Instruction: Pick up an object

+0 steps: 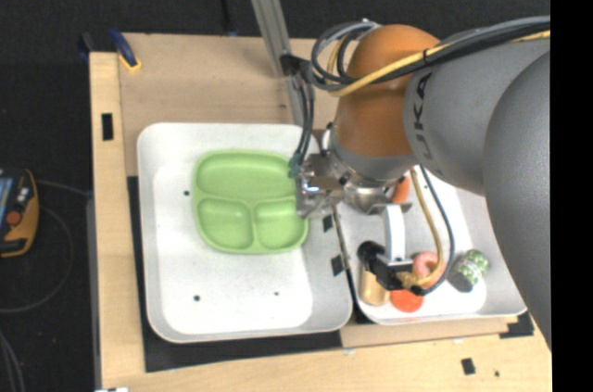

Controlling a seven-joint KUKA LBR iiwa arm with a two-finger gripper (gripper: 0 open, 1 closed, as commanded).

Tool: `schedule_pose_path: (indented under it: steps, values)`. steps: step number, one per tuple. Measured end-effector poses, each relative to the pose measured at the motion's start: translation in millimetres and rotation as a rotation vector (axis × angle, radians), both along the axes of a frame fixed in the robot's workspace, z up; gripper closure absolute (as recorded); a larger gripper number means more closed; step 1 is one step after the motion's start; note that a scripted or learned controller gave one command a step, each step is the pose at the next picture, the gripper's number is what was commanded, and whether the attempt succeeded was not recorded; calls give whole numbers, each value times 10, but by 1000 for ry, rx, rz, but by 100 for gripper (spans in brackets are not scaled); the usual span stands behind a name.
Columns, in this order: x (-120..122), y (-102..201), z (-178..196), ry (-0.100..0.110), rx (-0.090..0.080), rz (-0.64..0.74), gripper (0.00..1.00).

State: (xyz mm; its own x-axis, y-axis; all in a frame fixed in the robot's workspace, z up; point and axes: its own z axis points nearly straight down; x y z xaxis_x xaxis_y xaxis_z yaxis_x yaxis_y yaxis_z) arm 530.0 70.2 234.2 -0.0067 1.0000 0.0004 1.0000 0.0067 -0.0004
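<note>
Jaws (306, 186) at green divided plate's (246, 200) right rim, grip unclear

A green divided plate (248, 201) lies flat, upper centre of the left bin. Small items cluster at the right bin's lower edge: orange piece (405, 299), pink ring (423, 265), green-white ball (469, 268).

An orange-and-black device (18, 214) lies on the dark floor, left of the wooden bench (185, 75).

The grey arm (482, 112) hides most of the right bin (496, 302), and its bulk runs off the frame's right side. Small objects (408, 284) there are partly hidden and hard to identify.
</note>
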Motion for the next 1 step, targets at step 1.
schedule_pose_path:
  steps: [1]
  values:
    - [4, -25, 6, -1, 0, -4, 0]
